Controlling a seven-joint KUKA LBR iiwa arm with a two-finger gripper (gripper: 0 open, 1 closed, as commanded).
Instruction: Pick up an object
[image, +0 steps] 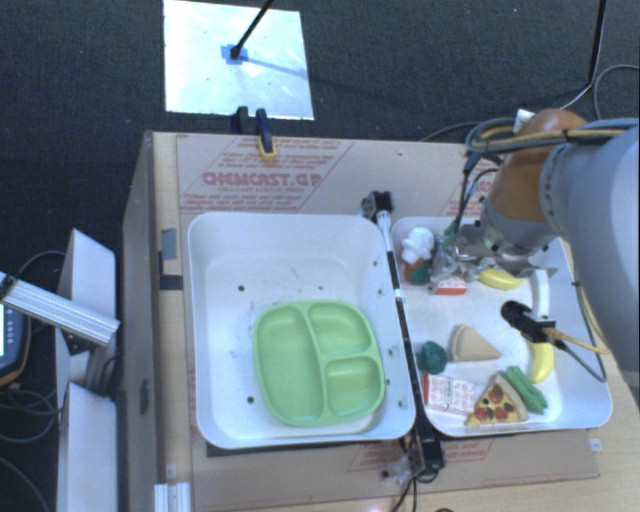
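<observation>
My gripper (452, 262) hangs low over the back of the right bin (590, 400), with the grey arm and its orange band coming in from the right. Directly under it lies a small red and white box (451, 288). Just left of it are a white and red toy (415, 246) and a small green piece (420, 271). A yellow banana (497, 279) lies right of the gripper, partly under the wrist. I see nothing held in the gripper.
The right bin also holds a tan wedge (472, 345), a dark green toy (433, 356), a red and white carton (450, 393), a pizza slice (497, 403), a green pod (527, 390) and a second banana (540, 361). A green divided plate (318, 362) lies in the left bin (230, 260).
</observation>
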